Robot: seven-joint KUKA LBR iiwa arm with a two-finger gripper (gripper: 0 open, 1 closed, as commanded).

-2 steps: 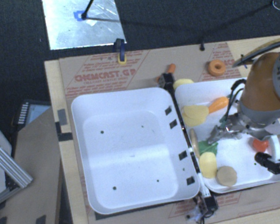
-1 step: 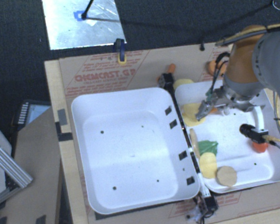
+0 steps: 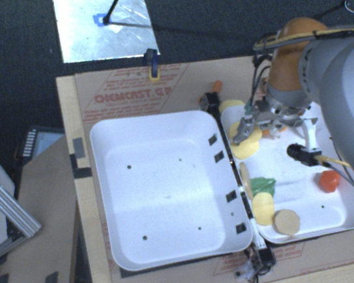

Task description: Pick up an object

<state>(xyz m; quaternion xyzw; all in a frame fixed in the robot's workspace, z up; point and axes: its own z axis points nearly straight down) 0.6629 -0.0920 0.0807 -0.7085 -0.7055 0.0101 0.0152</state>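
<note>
My gripper (image 3: 246, 127) hangs low over the far left part of the right bin (image 3: 308, 200), directly above a pale yellow piece (image 3: 244, 147) and touching or nearly touching its top. Another yellow piece (image 3: 231, 106) lies just behind it at the bin's far rim. A small orange bit (image 3: 267, 133) shows right beside the gripper. Nearer the front lie a green object (image 3: 263, 186), a yellow round piece (image 3: 263, 207), a tan disc (image 3: 286, 222) and a red-orange ball (image 3: 328, 181).
The left bin (image 3: 165, 192) sits beside the right one, joined by black clips (image 3: 219, 157) along the shared rim. A thin tan stick (image 3: 244, 175) lies along the right bin's left wall. The grey arm covers the right bin's far right corner.
</note>
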